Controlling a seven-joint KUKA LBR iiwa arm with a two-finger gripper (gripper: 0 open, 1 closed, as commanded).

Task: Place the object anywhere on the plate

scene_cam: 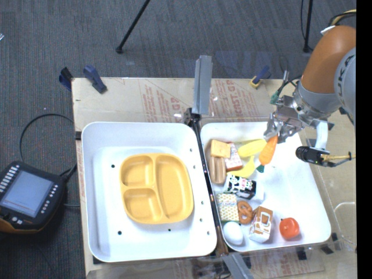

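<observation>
- One arm (325,63) reaches in from the right, grey with an orange section, and its end effector (278,132) hangs over the upper part of the right bin.
- One toy carrot (267,151), orange with a green tip pointing down, sits between the end effector's fingers, which are closed on its upper end; it is tilted and raised over the other toys.
- Two white bins stand side by side on the surface (139,100): the left bin (99,150) and the right bin (302,196).
- One yellow plate (157,189) with three compartments lies in the middle of the left bin, well apart from the carrot.
- The right bin holds a cluster of toy foods along its left side and bottom edge:
- one banana (251,150), yellow, just beside the carrot;
- one cheese wedge (220,149) and one hot dog bun (217,168) near the dividing wall;
- one black-and-white carton (240,186);
- one pretzel (244,210) beside a greenish cracker-like piece (227,207);
- one white egg (233,233) at the bottom edge;
- one tomato (289,228), red, near the lower right corner.
- One handheld control pendant (26,196) lies on the floor to the left.
- Three clamps grip the board's far edge, two blue (93,78) and one yellow-and-blue (260,76).
</observation>
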